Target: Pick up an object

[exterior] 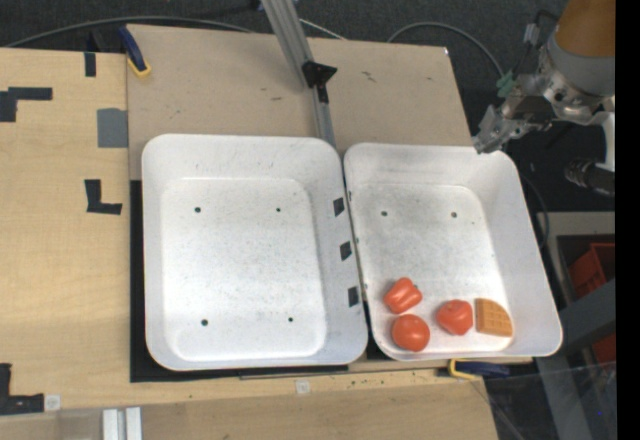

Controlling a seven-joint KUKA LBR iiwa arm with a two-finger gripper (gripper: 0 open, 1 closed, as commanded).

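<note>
Three red objects and a waffle piece lie in the near corner of the right bin [520, 218]. A red pepper-like piece [402, 295] sits furthest left, with a red round fruit [410, 332] just below it. Another red piece [454, 316] lies beside a tan waffle square [492, 317]. My gripper [490, 136] hangs at the bin's far right corner, over its rim and well away from all the objects. Nothing shows between its tips.
The left bin [160, 228] lies next to the right one. A slanted metal pole [285, 13] rises from between the bins at the back. Tape marks and a blue-yellow clamp [135, 53] lie on the bench at the left.
</note>
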